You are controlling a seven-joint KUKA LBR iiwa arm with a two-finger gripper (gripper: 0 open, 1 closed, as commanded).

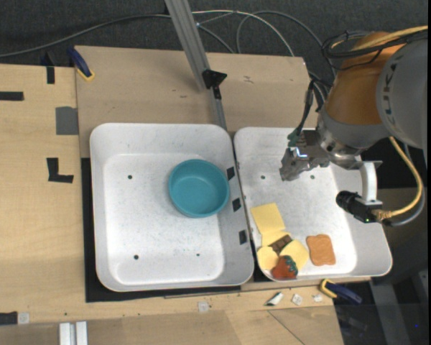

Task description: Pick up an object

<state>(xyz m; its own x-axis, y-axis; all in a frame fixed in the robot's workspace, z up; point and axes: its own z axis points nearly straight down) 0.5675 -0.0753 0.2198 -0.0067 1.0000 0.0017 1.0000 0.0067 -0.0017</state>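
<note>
A teal bowl [197, 187] sits upright in the left bin [115, 192]. In the right bin [330, 192] a pale yellow flat block [267, 217] lies near the front left, with a cluster of small yellow, brown and red pieces [281, 257] just in front of it. An orange-brown flat piece [320, 249] lies to their right. My gripper [293, 168] hangs over the back middle of the right bin, apart from all these objects, with nothing seen between its fingers.
A slanted grey pole [194, 49] rises behind the bins, clamped near the gap between them. Cables run across the dark back area. Small clips lie on the bench in front of the right bin [296, 298]. The bench extends to the left.
</note>
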